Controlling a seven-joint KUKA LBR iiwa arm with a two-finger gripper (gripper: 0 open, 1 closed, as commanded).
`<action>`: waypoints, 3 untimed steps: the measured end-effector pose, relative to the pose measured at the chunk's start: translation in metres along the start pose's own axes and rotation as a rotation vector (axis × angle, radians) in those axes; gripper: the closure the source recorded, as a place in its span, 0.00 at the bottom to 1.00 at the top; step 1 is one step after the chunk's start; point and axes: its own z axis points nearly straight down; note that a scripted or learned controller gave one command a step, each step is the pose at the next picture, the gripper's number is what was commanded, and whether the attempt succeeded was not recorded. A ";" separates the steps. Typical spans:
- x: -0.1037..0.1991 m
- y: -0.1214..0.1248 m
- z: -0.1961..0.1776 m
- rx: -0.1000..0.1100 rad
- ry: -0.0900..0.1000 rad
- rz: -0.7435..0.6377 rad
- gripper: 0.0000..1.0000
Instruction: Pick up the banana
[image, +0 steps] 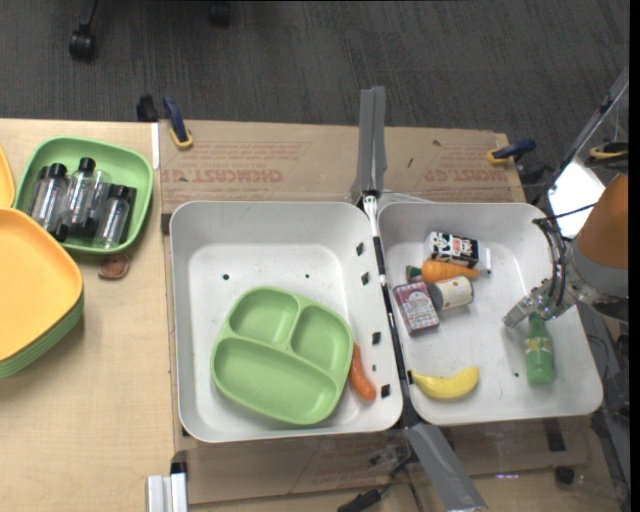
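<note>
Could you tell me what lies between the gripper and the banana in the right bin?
In the camera view, only bare white bin floor separates the gripper from the banana; the green bottle stands just beside that stretch.

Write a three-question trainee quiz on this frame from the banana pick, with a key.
1. Which bin holds the banana: left or right?
2. True or false: the tool is right over the banana.
3. What lies beside the green divided plate in the left bin? A) an orange carrot B) a green bottle C) a playing-card box

Key: 1. Right bin, near its front edge. 2. False; it is above the green bottle. 3. A, the carrot.
</note>
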 end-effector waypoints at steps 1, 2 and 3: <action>0.022 -0.049 0.003 0.001 0.002 -0.032 1.00; 0.012 -0.031 0.003 0.000 0.001 -0.057 1.00; 0.035 -0.028 -0.001 0.001 0.002 -0.073 1.00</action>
